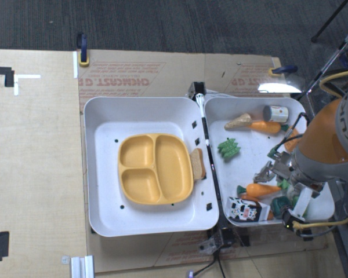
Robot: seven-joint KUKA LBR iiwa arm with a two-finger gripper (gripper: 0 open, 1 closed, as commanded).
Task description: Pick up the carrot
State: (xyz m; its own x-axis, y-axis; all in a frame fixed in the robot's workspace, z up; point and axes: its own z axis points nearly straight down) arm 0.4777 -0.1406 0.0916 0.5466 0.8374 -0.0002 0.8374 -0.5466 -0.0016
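Dark ribbed carpet beyond a pale wooden bench (35, 172), with printed cardboard under two shallow white bins. In the left bin (98, 213): one glossy yellow plate (155, 168) moulded into three compartments, nothing in any of them, plus one tan slice of toast (198, 164) leaning on the plate's right rim. In the right bin (220, 126), right of the plate: two orange carrots, one green leafy piece (228, 148), one beige wedge (239, 121), one grey-and-white can (276, 113) lying on its side, one black-and-white spotted carton (244, 210). Far carrot (265, 127) touching the wedge, just beside the can. Near carrot (261, 190) down-right of the plate, just above the carton. Gripper (271, 172) low over that near carrot; cannot tell how far parted, nor whether anything is gripped.
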